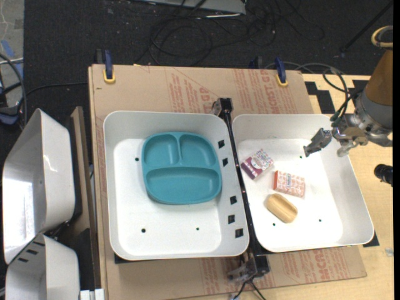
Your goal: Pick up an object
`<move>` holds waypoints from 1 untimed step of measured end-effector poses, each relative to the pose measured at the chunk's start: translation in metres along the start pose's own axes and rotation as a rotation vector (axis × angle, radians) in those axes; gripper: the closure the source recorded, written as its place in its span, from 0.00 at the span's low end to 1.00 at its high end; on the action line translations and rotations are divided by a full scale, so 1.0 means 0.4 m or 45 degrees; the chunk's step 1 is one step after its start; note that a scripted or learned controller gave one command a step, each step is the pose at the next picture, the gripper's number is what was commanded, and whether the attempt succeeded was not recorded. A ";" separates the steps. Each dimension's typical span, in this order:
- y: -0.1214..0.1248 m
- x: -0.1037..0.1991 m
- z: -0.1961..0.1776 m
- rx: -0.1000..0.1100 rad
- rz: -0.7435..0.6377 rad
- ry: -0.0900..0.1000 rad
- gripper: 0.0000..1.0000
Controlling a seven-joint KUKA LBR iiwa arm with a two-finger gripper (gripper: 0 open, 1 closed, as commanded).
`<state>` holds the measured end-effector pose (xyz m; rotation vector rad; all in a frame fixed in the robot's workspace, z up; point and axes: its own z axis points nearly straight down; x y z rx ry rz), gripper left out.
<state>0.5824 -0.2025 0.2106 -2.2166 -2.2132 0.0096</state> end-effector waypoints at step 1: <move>0.007 0.001 -0.015 -0.014 -0.003 -0.003 0.00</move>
